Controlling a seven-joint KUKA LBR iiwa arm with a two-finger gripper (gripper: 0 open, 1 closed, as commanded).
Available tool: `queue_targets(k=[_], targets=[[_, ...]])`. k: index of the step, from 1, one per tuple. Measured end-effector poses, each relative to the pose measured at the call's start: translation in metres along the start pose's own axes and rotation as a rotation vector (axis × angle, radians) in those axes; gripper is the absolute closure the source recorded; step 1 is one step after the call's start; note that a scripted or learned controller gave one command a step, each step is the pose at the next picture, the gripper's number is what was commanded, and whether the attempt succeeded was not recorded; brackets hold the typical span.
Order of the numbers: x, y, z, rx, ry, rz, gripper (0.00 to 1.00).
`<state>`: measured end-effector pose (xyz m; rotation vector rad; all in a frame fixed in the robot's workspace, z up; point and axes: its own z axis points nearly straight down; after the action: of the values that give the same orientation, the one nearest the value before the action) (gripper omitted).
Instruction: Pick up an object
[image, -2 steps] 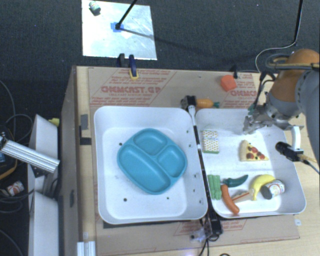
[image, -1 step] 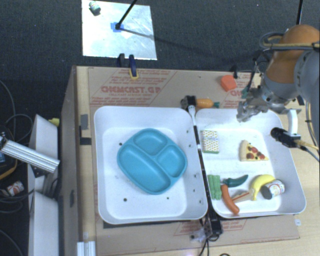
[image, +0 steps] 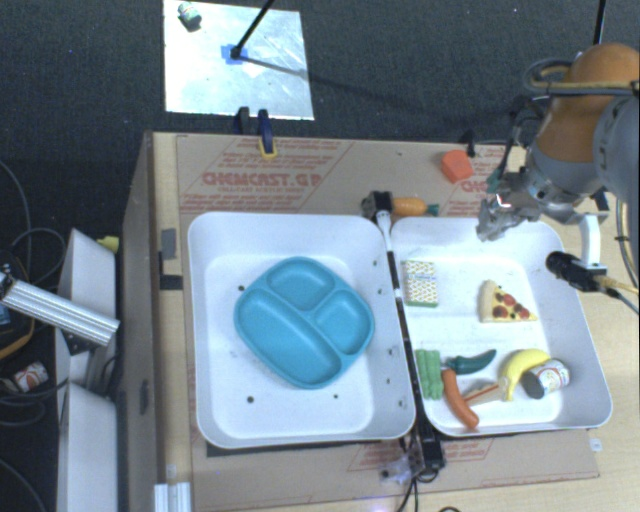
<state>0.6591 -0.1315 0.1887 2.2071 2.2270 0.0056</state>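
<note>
The gripper (image: 495, 222) hangs over the far rim of the right bin (image: 580, 330), apart from everything in it, and whether the claw is released or clenched I cannot tell from this slant. The candidates all lie in that bin: a pizza slice (image: 503, 303) in the open middle, a waffle piece (image: 421, 283) by the dividing wall, and a banana (image: 523, 368) crowded against a small can (image: 550, 378). The pizza slice looks the soundest choice (nothing touches it), so the arm should centre over it, descend straight and close across its narrower width.
</note>
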Motion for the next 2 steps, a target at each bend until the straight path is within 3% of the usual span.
queue_targets(k=[2], targets=[[0.000,0.002,-0.022,-0.007,-0.002,-0.009,1.00]])
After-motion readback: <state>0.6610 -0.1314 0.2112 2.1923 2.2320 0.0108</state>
